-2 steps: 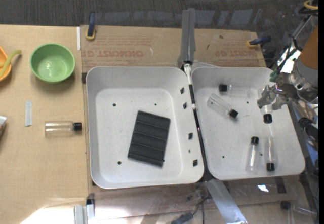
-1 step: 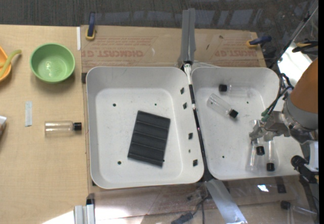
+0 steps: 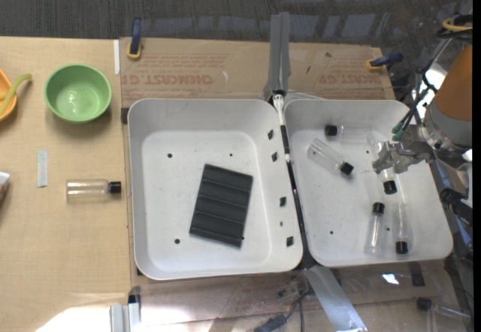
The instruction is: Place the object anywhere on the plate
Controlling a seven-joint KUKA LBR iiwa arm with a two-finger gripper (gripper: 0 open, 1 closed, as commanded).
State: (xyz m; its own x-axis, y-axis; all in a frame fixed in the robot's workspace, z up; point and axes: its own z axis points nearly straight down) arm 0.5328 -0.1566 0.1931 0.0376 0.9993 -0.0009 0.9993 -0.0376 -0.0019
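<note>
Vials with black caps lie scattered in the right bin, and your gripper hangs low over that bin near its right wall; you cannot tell from this angle how it stands or whether anything is in it. Just below the gripper one small capped vial lies on the bin floor. Further down, two longer vials and lie side by side near the front right corner. To the gripper's left a clear vial lies tilted, and another small one sits near the back wall.

Across the divider, the left bin holds the dark ribbed rectangular plate, lying flat and slightly turned, well apart from every vial.

Behind both bins you can see a cardboard sheet with red print that reads mirrored, seemingly "CHEMCAST GP". Left on the counter stand a green bowl and a capped clear bottle on its side.
</note>
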